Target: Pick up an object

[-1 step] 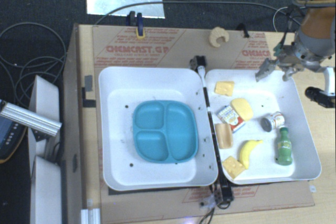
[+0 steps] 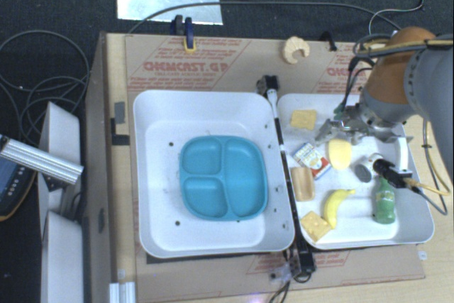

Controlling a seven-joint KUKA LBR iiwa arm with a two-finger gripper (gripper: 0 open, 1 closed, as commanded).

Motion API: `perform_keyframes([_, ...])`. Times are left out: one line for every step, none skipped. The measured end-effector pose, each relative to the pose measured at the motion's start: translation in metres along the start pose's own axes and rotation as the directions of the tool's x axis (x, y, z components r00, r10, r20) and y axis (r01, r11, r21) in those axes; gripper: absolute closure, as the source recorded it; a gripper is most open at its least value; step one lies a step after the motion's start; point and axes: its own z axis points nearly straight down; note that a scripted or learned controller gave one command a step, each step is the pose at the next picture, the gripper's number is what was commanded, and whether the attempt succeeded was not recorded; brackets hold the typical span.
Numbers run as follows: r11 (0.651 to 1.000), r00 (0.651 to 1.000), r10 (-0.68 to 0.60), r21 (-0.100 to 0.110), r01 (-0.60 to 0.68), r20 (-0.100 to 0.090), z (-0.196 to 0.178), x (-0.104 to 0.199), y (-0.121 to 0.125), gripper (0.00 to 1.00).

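My gripper (image 2: 343, 131) hangs over the back middle of the right bin (image 2: 418, 223), its jaws spread open with nothing between them. A round pale-yellow lemon-like object (image 2: 340, 153) lies just in front of and below it, apart from the fingertips. Around it in the same bin lie a yellow cheese block (image 2: 303, 118), a small red and white box (image 2: 311, 158), a tan bread piece (image 2: 303, 183), a banana (image 2: 335, 204), a cheese wedge (image 2: 315, 225), a grey disc (image 2: 363, 172) and a green bottle (image 2: 384, 204).
The left bin (image 2: 152, 124) holds a blue divided plate (image 2: 223, 177). A divider rail (image 2: 282, 160) runs between the bins. A beige lump (image 2: 296, 49) sits on the cardboard behind the bins. Cables trail over the floor at left.
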Motion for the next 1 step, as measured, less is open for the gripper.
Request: perform_keyframes([1.0,1.0,0.001,0.0,-0.001,0.0,-0.0003,0.0051,-0.0204,0.0])
